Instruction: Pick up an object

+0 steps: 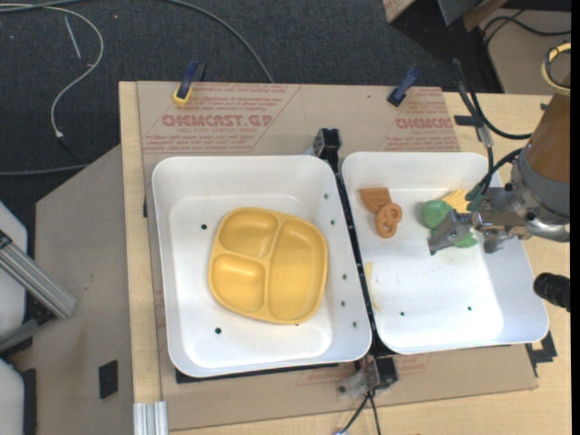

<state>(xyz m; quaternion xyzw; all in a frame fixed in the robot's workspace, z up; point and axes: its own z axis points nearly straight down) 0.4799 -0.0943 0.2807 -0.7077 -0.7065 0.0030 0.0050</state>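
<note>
I see the two-finger gripper [450,235] at the right white bin's [435,320] far right edge, fingers apart, over a green rounded toy [435,212].

We see 2 white bins [172,243] of smooth, slightly glossy plastic, a yellow divided plate [269,265] of matt plastic, brown cardboard [290,111] beneath, and dark rough carpet [54,89].
</note>
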